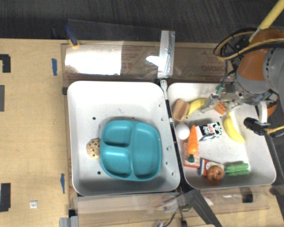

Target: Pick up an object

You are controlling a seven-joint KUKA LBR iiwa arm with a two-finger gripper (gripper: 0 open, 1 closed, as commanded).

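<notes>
Seen from above at a slant: gripper (pixel 221 100) low over the top of the right bin (pixel 262 171), whether open or closed impossible to tell; just left of it a banana (pixel 197 105) and a brown bread-like piece (pixel 181 109); just below and right, a second banana (pixel 233 129); below, a small black-and-white carton (pixel 210 130), a carrot (pixel 192 142), a white ball (pixel 182 133); further below, an apple (pixel 215 173) beside a green item (pixel 236 168); well to the left, the left bin (pixel 80 103) with a teal divided plate (pixel 131 149) and a cookie (pixel 93 148) touching its left edge.
</notes>
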